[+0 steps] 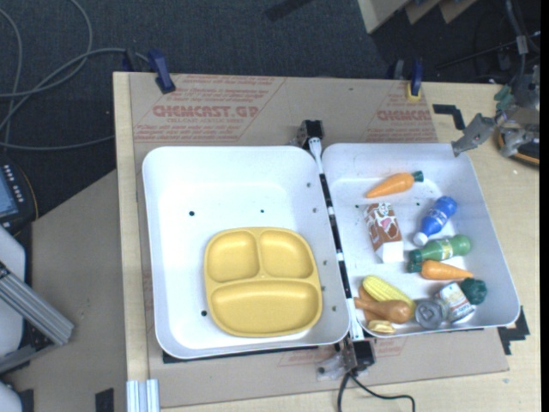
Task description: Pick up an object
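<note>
Starting at the left, the wide shallow white plastic bin [171, 230] is sitting on the table [86, 256], and the yellow three-compartment plastic plate [262, 281] is lying flat in its nearer half, all three wells bare. Just beside it, the second shallow white bin [489, 230] is holding everything I could be picking up. A brown and white drink carton [383, 229] is lying near that bin's middle, with an orange plastic carrot with a green top [395, 184] resting beyond it. At the near edge a yellow toy corn cob [385, 292] is lying against a small orange-brown piece [377, 309], and a grey round can [428, 314] is sitting next to them. Further right, a blue and white toy bottle [436, 217] is lying above a green toy bottle [439, 251], and a second orange carrot [444, 271] is touching it. My hand [515, 114] is hanging well apart from these, beyond the bin's far right corner, with nothing between its fingers; I cannot tell how far open it is.
</note>
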